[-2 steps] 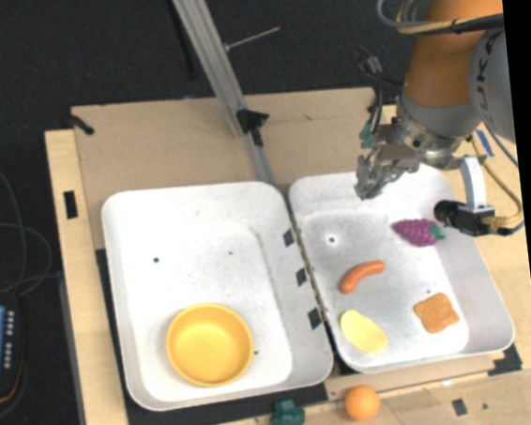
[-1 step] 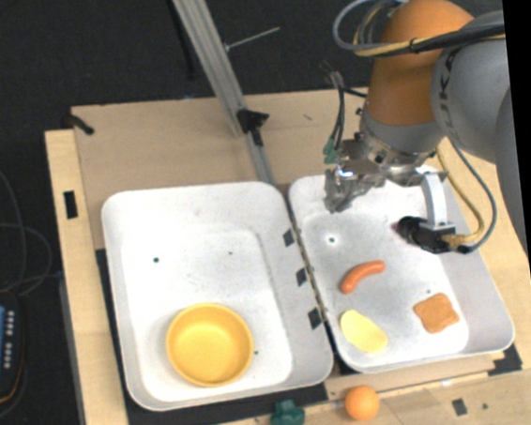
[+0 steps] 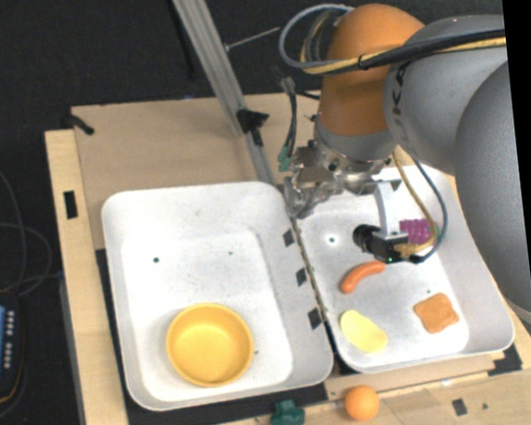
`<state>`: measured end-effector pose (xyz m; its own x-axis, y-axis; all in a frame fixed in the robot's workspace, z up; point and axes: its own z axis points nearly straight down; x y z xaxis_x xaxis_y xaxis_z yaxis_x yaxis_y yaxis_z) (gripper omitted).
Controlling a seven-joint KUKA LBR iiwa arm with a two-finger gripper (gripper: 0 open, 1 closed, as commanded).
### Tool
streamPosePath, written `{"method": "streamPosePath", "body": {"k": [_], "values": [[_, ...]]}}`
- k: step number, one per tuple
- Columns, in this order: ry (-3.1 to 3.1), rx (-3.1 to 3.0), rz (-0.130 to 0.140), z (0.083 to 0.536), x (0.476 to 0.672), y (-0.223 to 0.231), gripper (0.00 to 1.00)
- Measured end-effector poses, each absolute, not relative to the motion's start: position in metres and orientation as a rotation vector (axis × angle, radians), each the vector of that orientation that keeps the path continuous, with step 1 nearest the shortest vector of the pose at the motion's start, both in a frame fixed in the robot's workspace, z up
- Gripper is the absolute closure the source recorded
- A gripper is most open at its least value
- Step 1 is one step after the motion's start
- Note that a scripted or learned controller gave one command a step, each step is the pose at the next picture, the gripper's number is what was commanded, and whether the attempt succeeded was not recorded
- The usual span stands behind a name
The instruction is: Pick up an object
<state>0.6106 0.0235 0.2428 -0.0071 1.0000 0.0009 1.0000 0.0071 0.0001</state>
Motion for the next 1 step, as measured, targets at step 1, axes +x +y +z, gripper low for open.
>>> {"method": "streamPosePath", "body": {"k": [1], "values": [[-2.229,-2.211,-0.002,0.2422,0.5991,0.0851,1.00]]}}
